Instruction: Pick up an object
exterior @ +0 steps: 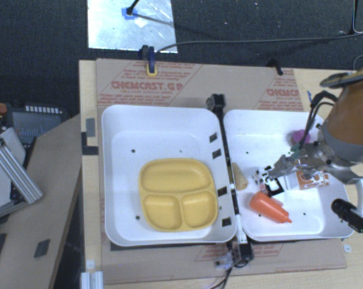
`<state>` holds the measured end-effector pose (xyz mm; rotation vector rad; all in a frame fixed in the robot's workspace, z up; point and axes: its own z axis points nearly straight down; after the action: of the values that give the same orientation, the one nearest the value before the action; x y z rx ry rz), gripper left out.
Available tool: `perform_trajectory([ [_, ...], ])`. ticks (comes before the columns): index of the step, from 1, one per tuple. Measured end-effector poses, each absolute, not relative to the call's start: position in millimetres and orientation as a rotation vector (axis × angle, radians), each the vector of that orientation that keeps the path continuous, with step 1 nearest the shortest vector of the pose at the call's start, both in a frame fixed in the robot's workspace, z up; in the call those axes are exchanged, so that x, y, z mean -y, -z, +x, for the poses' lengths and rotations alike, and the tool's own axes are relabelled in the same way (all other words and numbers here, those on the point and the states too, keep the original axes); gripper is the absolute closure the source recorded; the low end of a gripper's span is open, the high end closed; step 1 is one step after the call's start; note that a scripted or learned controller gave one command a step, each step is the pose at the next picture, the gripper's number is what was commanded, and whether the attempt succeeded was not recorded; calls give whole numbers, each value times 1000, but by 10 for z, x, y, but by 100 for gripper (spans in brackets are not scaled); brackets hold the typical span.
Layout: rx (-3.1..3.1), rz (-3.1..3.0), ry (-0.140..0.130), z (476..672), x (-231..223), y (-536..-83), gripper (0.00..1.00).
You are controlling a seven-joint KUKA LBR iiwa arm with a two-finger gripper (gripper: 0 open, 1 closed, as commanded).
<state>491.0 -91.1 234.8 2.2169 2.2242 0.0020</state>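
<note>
so, looking down from the one overhead camera: two shallow white bins sit side by side on a sheet of brown cardboard with red printed lettering (146, 84). the left bin (118, 161) has a yellow divided plate (176, 193) in it, three compartments, sitting toward the lower middle of the bin and a bit tilted in the frame.

the right bin (253, 131) is where the smaller stuff is. there's an orange cone-shaped object (269, 208) lying on its side near the front of the bin, pointy end toward the right. a small tan piece (239, 178) sits right up against the divider between the bins. a white card or packet with orange print (312, 179) lies flat toward the right side, partly under the arm. something purple (300, 136) peeks out behind the arm near the back right, too covered up to say what it is.

the arm (353, 122) comes in from the right, big orange section with grey below it, angled down into the right bin. the gripper (269, 179) is low over the bin floor, just above and left of the orange cone and near the tan piece. honestly the tip is a small black and white jumble at this size, so i cannot tell whether it's spread or pinched, or whether anything is in it. the cone looks like it's resting on the bin floor, close beside the gripper tip.
</note>
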Motion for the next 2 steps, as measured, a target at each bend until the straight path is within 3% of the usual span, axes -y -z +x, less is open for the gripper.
perform_trajectory([
  [2, -2225, 2222, 2, 4981, 868, -1489, 0],
])
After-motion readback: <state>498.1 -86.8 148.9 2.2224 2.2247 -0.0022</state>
